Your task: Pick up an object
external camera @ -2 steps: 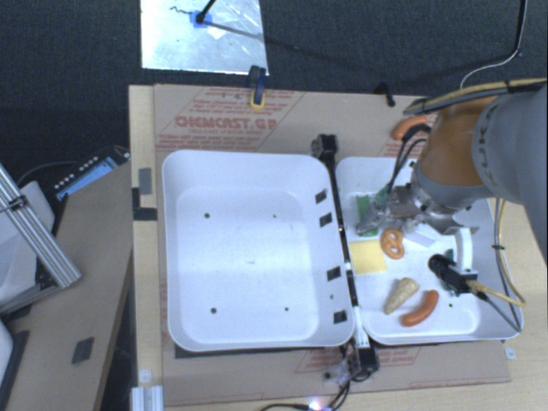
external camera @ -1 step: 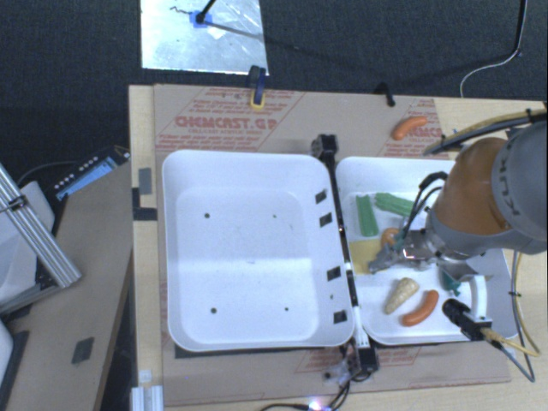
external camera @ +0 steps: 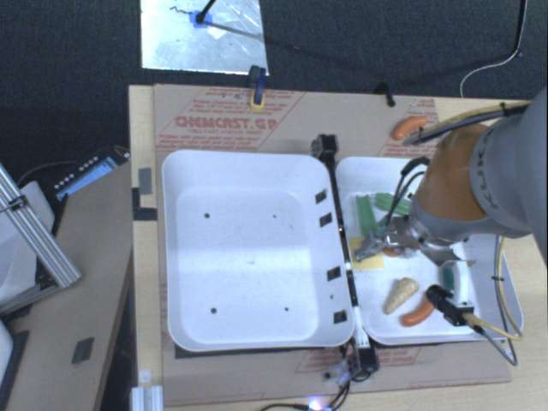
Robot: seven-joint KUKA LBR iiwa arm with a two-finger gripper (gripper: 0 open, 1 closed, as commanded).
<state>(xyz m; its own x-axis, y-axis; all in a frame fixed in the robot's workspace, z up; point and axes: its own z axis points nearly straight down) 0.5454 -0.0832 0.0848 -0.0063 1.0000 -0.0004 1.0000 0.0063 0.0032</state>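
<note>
Camera view: gripper (external camera: 370,248) low in right bin (external camera: 484,332), arm hiding much; finger state unclear beside yellow piece (external camera: 370,262).

Grey arm (external camera: 488,178) reaches in from right, claw (external camera: 373,247) held low

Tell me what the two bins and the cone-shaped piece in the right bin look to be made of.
Left bin and right bin: likely moulded plastic, smooth white with a dull sheen and rounded corners. Cone-shaped piece: probably plastic or foam, pale cream and ridged, like toy food; the view is too coarse to say which.
</note>
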